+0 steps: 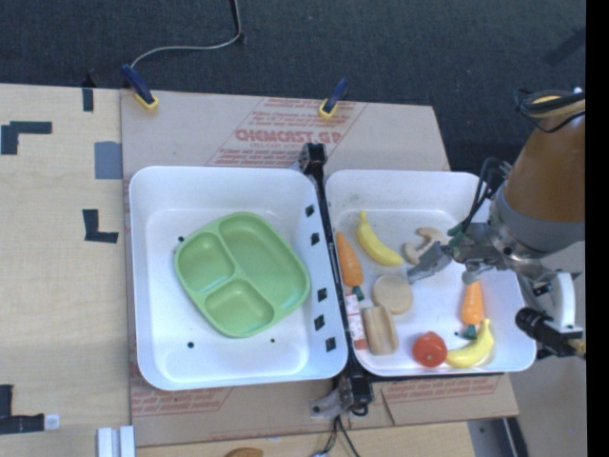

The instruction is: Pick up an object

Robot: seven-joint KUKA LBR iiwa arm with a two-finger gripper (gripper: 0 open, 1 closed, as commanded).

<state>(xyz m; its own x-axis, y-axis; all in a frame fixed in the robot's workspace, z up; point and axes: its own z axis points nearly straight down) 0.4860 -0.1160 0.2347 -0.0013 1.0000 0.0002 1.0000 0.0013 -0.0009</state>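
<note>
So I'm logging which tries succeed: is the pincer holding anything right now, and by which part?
Nothing is visibly held. The pincer hovers over the right bin between the round cookie and the mushroom, with no object seen between its fingers.

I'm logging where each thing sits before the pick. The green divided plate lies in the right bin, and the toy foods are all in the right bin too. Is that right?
Not quite. The camera view shows the green divided plate in the left bin, not the right one. The rest stands: the toy foods, such as the banana, carrot and tomato, are in the right bin.
</note>
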